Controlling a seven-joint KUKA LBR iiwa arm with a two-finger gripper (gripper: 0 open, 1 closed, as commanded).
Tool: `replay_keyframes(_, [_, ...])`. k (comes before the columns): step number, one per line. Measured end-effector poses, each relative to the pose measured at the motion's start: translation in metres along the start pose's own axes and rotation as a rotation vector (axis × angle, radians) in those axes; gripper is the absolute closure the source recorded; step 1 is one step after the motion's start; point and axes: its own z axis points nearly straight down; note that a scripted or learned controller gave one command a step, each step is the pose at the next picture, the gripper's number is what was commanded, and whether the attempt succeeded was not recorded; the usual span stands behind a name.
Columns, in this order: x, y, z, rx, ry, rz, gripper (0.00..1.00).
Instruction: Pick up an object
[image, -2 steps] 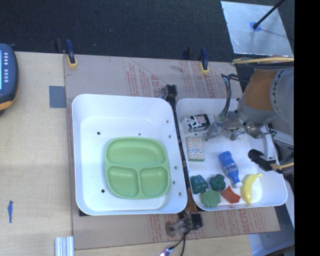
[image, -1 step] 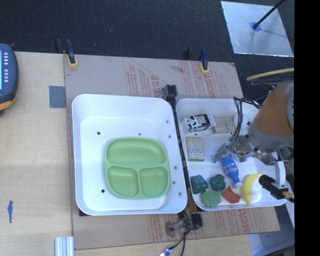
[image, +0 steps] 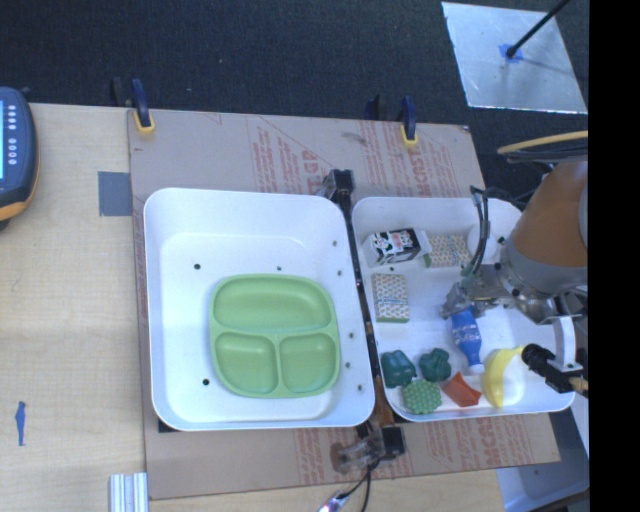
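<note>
Looks like a robot lab: clamps (image: 143, 108) pinning cardboard (image: 300, 150) to a bench (image: 60, 330), two bins (image: 160, 300), cables.

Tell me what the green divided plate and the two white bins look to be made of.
Green divided plate: likely molded plastic with a matte finish, going by its even pale green and soft rounded compartment ridges. Left bin and right bin: probably thin formed plastic, smooth and slightly glossy, with rounded corners and bright glare on the walls.
</note>
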Motion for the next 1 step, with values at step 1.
replay_keyframes(1, [0.1219, 0.0459, -0.0958, -0.013, 0.002, -0.010, 1.00])
